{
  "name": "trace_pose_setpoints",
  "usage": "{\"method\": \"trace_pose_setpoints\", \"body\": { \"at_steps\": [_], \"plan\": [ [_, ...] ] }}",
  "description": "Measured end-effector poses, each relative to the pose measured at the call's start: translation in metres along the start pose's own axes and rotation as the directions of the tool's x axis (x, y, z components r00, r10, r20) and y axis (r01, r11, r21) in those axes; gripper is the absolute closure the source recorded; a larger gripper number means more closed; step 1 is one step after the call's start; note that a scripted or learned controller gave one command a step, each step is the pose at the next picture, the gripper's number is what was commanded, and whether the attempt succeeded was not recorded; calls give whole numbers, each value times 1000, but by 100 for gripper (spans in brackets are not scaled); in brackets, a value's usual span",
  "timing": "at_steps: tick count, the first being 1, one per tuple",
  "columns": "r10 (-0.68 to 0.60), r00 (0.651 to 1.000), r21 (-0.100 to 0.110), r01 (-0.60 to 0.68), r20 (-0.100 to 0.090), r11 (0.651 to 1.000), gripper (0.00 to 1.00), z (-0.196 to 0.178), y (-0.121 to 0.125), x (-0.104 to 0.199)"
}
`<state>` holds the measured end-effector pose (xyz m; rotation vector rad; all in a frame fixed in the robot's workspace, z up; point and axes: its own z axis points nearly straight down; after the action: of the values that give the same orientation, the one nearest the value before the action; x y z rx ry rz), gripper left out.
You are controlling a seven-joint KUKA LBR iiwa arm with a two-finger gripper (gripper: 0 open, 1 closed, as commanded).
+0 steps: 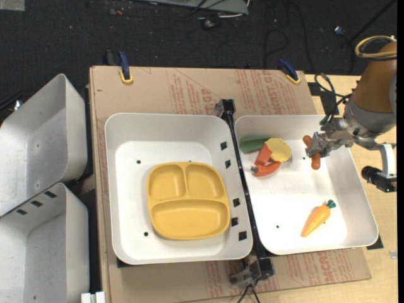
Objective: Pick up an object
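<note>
Carrot (316, 219) lies in my right bin's (353, 188) near corner, apart from my end effector (314, 153), which hovers over the far side; I cannot tell its state.

Camera: fixed above the bench (189, 87), looking down aslant.
Coverage: both white bins (126, 188), arm (379, 87) entering at right.

My arm (379, 87) is cut off by the frame's edge at three o'clock, so most of it is out of view. My tool (317, 149) is too small and cluttered to show how its fingers stand. The green piece (252, 144) lies partly hidden under the yellow piece (278, 150), shape unclear. The spare bins (38, 188) at nine o'clock run off the edge.
</note>
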<state>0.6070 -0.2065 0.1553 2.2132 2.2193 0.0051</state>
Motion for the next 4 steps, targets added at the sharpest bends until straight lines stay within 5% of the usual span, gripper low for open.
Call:
{"method": "trace_pose_setpoints", "body": {
  "at_steps": [1,4],
  "plan": [
    [0,1000,0,0,0,1000,100,-54,2,-1],
    [-6,1000,10,6,-6,1000,100,-84,-31,164]
  ]
}}
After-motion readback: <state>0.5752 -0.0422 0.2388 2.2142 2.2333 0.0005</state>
